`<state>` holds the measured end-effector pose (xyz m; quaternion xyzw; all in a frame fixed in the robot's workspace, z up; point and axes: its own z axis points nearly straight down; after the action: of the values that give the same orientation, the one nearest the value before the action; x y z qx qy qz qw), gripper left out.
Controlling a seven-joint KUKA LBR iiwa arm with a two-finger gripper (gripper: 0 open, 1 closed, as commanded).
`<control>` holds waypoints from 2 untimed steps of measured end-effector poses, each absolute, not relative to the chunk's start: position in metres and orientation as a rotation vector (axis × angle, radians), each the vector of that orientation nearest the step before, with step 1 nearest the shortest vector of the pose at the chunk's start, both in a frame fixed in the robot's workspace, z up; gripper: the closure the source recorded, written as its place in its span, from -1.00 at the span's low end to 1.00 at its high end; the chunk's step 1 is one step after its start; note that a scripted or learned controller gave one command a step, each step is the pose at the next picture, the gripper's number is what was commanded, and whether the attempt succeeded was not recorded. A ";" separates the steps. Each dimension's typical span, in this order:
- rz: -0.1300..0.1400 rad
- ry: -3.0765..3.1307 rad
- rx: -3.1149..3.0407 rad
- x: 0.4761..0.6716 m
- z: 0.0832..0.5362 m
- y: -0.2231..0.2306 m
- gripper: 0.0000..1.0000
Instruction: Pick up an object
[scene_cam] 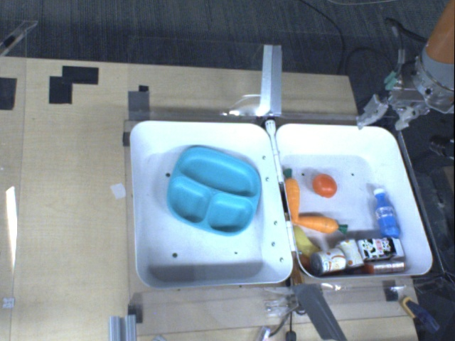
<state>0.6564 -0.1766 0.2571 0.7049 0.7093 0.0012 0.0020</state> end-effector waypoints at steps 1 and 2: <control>0.003 2.185 2.252 0.661 0.134 -0.183 -1.00; 0.007 2.148 2.285 0.665 0.181 -0.132 -1.00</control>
<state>0.6649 -0.1321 0.1806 0.7285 0.6851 0.0024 0.0027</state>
